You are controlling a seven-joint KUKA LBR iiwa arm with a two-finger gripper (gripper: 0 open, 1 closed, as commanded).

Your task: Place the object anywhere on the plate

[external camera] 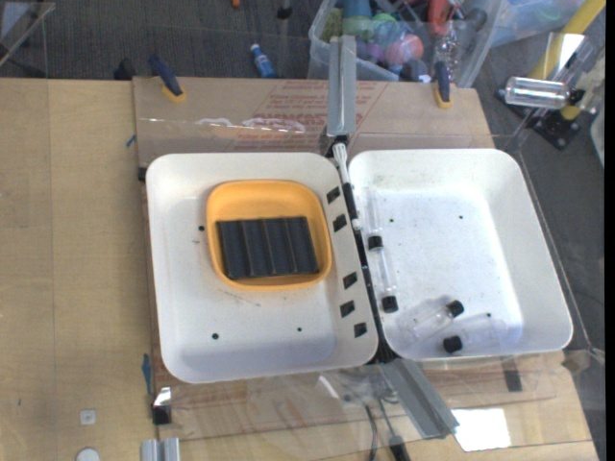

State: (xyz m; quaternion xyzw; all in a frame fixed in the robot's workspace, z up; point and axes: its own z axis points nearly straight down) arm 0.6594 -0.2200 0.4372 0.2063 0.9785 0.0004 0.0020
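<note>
Wooden worktop (58, 257) carries two white bins side by side, and in the left bin (183, 344) I see a yellow plate (223, 200) with a dark ridged block (268, 247) lying flat on its middle. Right bin (500, 190) holds a clear vial (428, 315) with a black cap near its front edge. I see no arm, so I cannot tell the end effector's state.

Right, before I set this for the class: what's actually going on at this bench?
Two shallow white bins sit side by side on a bench. In the left bin an orange plate carries a dark ribbed rectangular object, lying flat, so the placing looks done already. The right bin holds small clear items with black caps near its front edge. Nothing is handling anything at this moment.
</note>
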